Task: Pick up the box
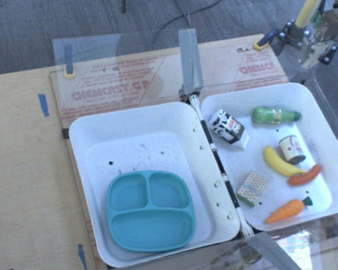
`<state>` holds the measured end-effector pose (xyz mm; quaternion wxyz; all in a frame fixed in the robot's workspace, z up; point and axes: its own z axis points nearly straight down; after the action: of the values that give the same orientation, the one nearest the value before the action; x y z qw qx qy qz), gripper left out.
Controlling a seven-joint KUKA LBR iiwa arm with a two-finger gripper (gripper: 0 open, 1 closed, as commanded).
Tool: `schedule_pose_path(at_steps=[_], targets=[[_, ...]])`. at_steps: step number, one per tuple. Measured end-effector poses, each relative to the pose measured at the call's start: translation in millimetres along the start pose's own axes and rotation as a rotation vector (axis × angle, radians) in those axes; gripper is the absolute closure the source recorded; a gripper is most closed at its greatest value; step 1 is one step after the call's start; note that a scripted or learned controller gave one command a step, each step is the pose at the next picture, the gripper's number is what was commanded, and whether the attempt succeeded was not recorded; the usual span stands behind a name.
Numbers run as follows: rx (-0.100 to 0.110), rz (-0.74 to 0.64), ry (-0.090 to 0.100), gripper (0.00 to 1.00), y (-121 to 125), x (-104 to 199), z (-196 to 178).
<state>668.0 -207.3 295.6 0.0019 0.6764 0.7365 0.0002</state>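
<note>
A small black-and-white cow-patterned carton box [227, 127] lies tilted in the right bin [334, 134], near its upper left corner and close to the divider between the bins. A second, flatter box [252, 186] with a speckled pastel pattern and a green edge lies lower in the same bin, near the left wall. Both rest on the bin floor, with nothing touching them.
The right bin also holds a green bottle [274, 115], a banana [278, 161], a small can [292, 149], a red pepper [306, 175] and a carrot [287, 209]. A teal divided plate [149, 211] lies in the left bin [131, 138]. Yellow-handled clamps [309, 9] stand at the upper right.
</note>
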Motion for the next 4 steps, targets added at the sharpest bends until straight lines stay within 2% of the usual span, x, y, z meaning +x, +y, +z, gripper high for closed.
schedule_pose_path(at_steps=[1, 2, 3, 4], targets=[[0.006, 0.177, 0.003, 1.00, -29, 9, -9], [-0.002, -0.362, 0.000, 1.00, -9, -5, -10], [0.002, -0.342, 0.003, 1.00, -60, -5, -7], [0.000, -0.648, 0.003, 1.00, -69, -10, -12]])
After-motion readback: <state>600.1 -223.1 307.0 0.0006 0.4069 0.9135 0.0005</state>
